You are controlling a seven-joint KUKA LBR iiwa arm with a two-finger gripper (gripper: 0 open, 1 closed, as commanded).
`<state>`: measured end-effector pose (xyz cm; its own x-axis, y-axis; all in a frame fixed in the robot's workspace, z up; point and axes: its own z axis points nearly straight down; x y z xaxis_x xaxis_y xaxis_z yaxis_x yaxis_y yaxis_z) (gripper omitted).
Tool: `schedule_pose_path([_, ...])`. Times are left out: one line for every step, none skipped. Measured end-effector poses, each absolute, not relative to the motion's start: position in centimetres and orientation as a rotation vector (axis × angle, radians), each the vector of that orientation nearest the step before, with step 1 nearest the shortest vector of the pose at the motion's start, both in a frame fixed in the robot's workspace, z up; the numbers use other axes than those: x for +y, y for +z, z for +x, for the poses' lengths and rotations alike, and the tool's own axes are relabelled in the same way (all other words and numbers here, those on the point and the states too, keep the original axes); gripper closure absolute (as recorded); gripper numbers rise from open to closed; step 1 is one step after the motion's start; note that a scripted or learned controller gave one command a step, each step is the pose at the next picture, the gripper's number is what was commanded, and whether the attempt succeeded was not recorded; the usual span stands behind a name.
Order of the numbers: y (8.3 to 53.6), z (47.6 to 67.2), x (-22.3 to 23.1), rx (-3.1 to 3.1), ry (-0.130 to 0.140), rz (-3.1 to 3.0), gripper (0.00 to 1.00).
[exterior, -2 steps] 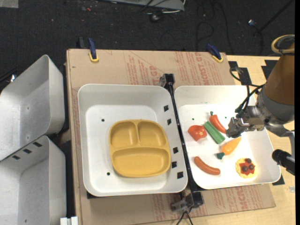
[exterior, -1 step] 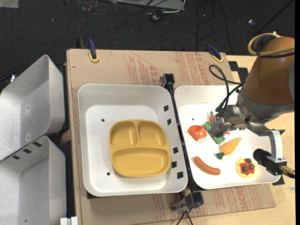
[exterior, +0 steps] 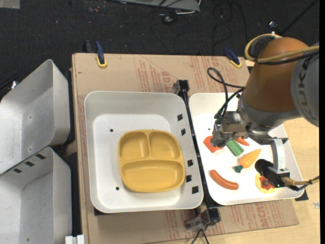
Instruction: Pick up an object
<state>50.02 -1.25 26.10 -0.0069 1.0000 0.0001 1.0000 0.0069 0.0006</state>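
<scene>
- Low over the right bin (exterior: 203,105), the gripper (exterior: 222,136) is seen near that bin's left-centre, at the end of the grey arm with its orange band (exterior: 277,72); whether it is spread or pressed together cannot be told, since the wrist body hides its tips.
- Directly beneath and beside it, a red-orange piece (exterior: 210,144) is seen, partly covered by the gripper; its full shape cannot be made out.
- One green block (exterior: 235,147) is found just right of the gripper, its long axis running from upper left to lower right.
- One orange carrot-like piece (exterior: 249,158) is laid just below the green block, its long axis slanted, with the pointed end up and to the right.
- One red sausage (exterior: 224,180) is laid near the bin's front edge, long axis running upper left to lower right, well apart from the gripper.
- One yellow-and-red item (exterior: 264,185) is seen at the bin's lower right, partly hidden by a black fitting.
- Two white bins are counted side by side; the left bin (exterior: 96,136) holds one yellow divided plate (exterior: 151,160) with three compartments.
</scene>
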Motion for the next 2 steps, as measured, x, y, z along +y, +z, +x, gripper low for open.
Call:
schedule_pose_path([25.3, 50.5, 3.2, 2.231, -0.001, 2.214, 1.0])
schedule_pose_path([23.8, 52.6, 8.4, 2.23, 0.002, 2.213, 1.0])
